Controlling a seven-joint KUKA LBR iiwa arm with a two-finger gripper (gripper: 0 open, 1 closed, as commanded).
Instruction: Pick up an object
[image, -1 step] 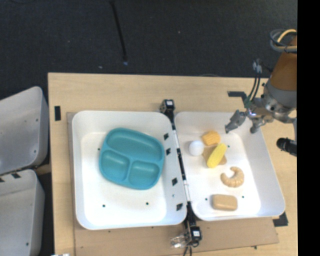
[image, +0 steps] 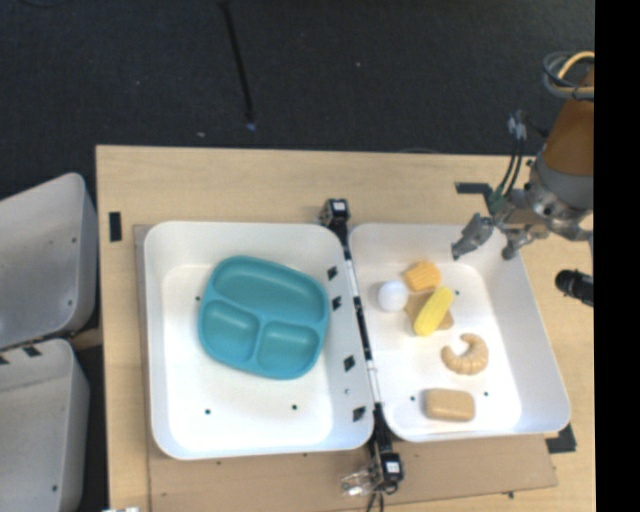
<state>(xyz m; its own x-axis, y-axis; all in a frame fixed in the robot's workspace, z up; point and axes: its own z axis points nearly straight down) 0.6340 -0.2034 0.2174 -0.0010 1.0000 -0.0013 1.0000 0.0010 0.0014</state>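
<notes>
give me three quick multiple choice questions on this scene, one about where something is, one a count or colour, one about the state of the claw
1. Where does the teal divided plate lie?
A. left bin
B. right bin
C. on the bare bench

2. How many loose items lie in the right bin?
A. three
B. five
C. seven

3. What is the claw doing?
A. gripping the corn
B. gripping the croissant
C. open, holding nothing

Answers:
1 A, the plate sits in the left bin.
2 B: orange piece, white ball, corn, croissant, tan block.
3 C, its fingers are spread above the bin's far corner with nothing between them.
</notes>
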